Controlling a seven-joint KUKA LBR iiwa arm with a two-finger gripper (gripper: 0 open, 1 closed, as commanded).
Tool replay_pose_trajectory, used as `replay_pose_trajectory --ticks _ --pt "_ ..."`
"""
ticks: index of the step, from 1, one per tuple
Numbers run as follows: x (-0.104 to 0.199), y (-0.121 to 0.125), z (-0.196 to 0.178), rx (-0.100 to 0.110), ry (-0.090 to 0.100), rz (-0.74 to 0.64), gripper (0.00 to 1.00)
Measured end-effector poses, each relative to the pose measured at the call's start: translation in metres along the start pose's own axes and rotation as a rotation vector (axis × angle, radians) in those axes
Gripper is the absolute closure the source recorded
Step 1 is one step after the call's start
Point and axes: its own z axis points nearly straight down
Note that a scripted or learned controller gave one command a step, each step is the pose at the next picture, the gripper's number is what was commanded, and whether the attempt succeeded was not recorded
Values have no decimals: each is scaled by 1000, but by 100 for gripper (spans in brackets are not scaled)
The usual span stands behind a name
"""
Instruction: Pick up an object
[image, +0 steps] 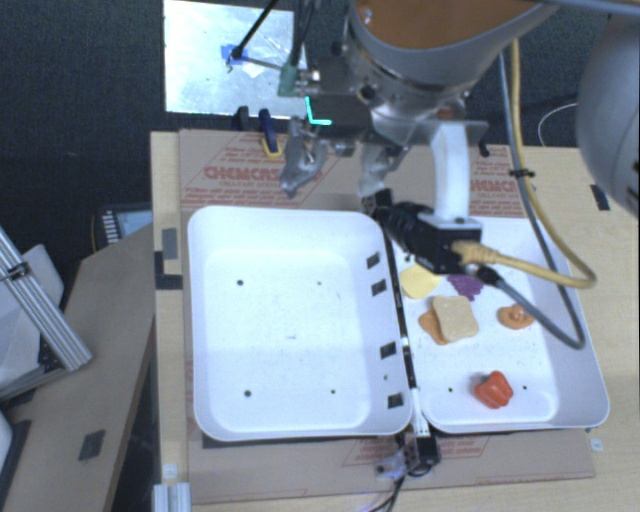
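Inspection of the right bin (575, 385) finds five small toy food pieces gathered in its middle and near part: a yellow wedge (417, 282), a purple piece (466, 286), a tan bread slice (457, 319) lying on an orange piece, a small orange ring-like piece (516, 318) and a red pepper-like piece (493, 390) standing apart toward the near edge. The left bin (215, 400) holds nothing we can make out.

The gripper (327, 170) hangs above the far rim of the left bin, over the cardboard sheet (230, 172), well apart from every piece. Its two metal fingers (297, 165) stand apart with nothing between them. A black camera module (432, 237) with a yellow cable (535, 270) hangs below the wrist over the right bin.

We judge the pieces to be light, hollow or foam-like plastic, stiff enough to bear a pinch, somewhat smooth and liable to slide on the bin floor. The bread slice is flat and low; we would expect a poor hold on it except across its narrow edges. The red piece looks the best candidate: bulky, isolated, with room on both sides for the fingers. We would take it across its middle.
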Motion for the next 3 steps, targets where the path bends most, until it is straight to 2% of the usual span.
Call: replay_pose_trajectory --ticks 1,2,3 --pt "0 0 -12 -2 2 -3 100" --pt "0 0 -11 -1 1 -5 0" --pt "1 0 -22 -3 3 -8 100"
